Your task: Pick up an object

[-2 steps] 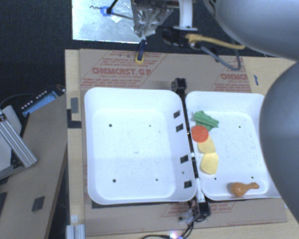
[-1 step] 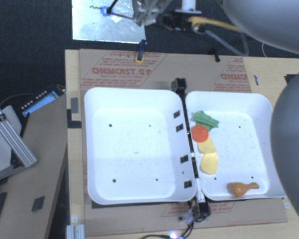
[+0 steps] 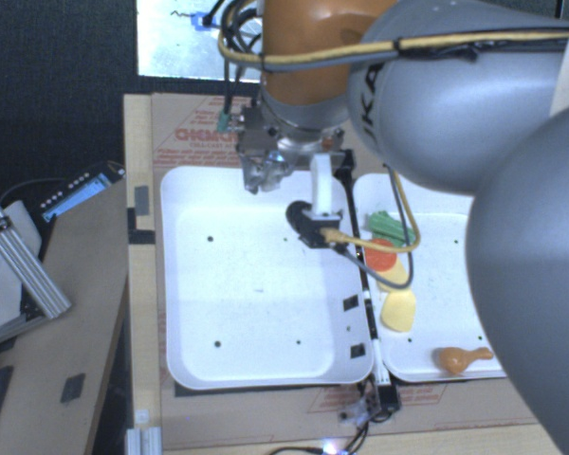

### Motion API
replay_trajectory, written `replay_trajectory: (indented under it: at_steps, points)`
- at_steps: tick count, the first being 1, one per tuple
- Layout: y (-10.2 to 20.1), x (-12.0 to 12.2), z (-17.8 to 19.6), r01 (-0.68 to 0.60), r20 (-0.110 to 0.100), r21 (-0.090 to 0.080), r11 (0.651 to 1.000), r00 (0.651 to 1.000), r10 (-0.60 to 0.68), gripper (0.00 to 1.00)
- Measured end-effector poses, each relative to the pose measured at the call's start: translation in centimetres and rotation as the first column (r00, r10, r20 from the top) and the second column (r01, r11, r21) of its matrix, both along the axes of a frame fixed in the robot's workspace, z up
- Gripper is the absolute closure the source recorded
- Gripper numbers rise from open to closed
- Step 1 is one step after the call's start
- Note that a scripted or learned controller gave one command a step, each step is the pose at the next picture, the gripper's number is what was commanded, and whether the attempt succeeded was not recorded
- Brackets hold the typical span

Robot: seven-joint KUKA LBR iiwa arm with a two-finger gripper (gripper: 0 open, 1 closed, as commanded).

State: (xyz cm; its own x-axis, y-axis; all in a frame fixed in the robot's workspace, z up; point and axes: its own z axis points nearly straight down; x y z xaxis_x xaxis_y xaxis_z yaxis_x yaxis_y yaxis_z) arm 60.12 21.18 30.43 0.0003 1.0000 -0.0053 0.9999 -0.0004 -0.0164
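Observation:
My gripper (image 3: pixel 260 172) hangs over the back edge of the left bin (image 3: pixel 256 349), under the grey arm with its orange band. Nothing shows beneath it but white bin floor. The right bin (image 3: pixel 455 254) holds the loose objects: a green piece (image 3: pixel 389 225) near the divider, an orange-red piece (image 3: pixel 385 256) just in front of it, a yellow lump (image 3: pixel 398 310) closer to the front, and a tan drumstick-shaped piece (image 3: pixel 461 356) by the front rim. All of these lie to the right of the gripper, apart from it. The arm covers much of the right bin.
The two bins meet at a narrow divider (image 3: pixel 365 301). A brown cardboard sheet (image 3: pixel 185 131) lies under the bins. Off the bench at the left stand an aluminium frame (image 3: pixel 19 254) and a small blue-marked device (image 3: pixel 76 191).

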Motion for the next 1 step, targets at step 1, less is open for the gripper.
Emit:
replay_trajectory:
  at_steps: [1]
  points:
    - [1.85,3.83,10.5,-0.006,0.029,0.009,1.0,1.0,0.006,1.0]
